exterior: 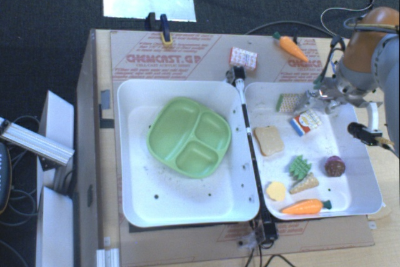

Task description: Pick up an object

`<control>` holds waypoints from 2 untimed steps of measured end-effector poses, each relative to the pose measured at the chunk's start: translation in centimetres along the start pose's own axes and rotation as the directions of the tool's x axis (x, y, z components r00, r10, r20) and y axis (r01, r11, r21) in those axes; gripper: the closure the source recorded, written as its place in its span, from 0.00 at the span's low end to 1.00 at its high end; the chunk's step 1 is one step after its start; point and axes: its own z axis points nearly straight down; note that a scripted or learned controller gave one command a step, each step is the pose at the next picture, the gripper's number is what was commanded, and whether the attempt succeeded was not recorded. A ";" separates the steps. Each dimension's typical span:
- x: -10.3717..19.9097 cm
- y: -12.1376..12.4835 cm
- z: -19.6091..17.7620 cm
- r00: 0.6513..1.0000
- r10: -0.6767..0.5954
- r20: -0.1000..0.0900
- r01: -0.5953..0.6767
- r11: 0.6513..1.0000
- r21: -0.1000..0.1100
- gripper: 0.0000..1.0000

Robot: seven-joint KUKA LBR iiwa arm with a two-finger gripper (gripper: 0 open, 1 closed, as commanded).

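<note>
Bench: brown board with red lettering, carrying two shallow white bins side by side.

Left bin: holds one green tray, three compartments, tilted, lying near the bin's middle.

Right bin: holds the small items listed below.

Arm: grey with an orange band, entering from the right above the right bin's far corner.

Gripper: low over the far part of the right bin, just above the carton; whether its fingers are wide or narrow cannot be told, and nothing is seen between them.

Bread slice: tan, flat, at the left side of the right bin, near the divider.

Carrot: orange with a green tip, lying along the near wall of the right bin.

Second carrot: on the bench beyond the right bin, outside both bins.

Carton: white with red and blue, tilted, just below the gripper.

Green-grey pad: left of the gripper, near the far wall.

Leafy green: mid-bin, just above a tan wedge.

Dark red ball: right of the leafy green.

Yellow disc: near the carrot, left of the wedge.

Red-and-white packet: on the bench beyond the bins' divider.
</note>
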 end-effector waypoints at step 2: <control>0.0 0.0 0.0 1.000 0.000 0.000 0.000 1.000 0.000 0.00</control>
